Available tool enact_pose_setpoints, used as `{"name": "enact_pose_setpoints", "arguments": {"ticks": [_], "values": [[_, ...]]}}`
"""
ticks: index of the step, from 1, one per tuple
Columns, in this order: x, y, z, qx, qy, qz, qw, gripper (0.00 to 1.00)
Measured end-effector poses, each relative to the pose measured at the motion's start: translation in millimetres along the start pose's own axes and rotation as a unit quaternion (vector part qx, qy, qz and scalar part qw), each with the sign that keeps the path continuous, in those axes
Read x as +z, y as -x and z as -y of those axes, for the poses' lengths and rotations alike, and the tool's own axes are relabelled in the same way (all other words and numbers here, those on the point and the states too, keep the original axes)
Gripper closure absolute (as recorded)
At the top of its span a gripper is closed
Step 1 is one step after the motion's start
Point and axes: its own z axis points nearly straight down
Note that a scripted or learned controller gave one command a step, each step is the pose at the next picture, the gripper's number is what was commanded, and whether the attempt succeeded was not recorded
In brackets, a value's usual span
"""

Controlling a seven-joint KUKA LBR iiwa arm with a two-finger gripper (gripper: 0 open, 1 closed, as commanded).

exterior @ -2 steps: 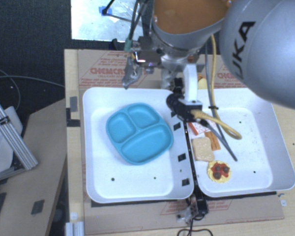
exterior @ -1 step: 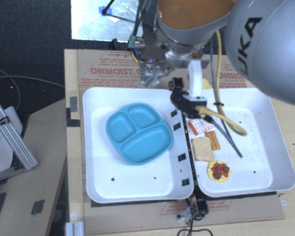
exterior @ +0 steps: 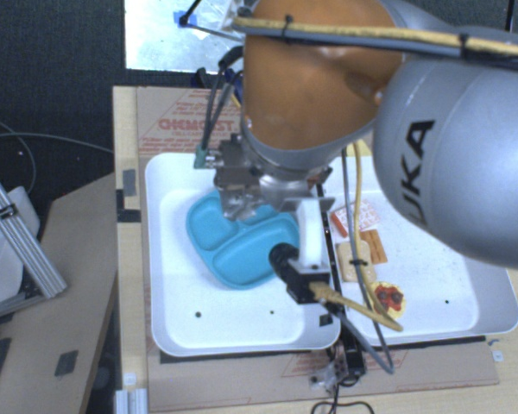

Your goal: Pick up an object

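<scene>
A grey-and-orange KUKA arm (exterior: 345, 84) dominates the frame's upper right, its gripper (exterior: 242, 198) lowered over a glossy blue divided plastic tray (exterior: 242, 261) lying centre-left in the left white bin (exterior: 177, 317) (finger state impossible to tell), seemingly positioned for a grasp.
</scene>
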Motion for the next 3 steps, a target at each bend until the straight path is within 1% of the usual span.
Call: {"name": "enact_pose_setpoints", "arguments": {"ticks": [1, 2, 3], "values": [[-13.3, 1.9, -3.5, 0.001, 0.004, -0.001, 1.0, 1.0], [-130.9, 68.1, -35.2, 0.007, 0.011, -0.002, 0.9999, 1.0], [-147.6, 1.8, -18.7, -0.001, 0.005, -0.002, 1.0, 1.0]]}}
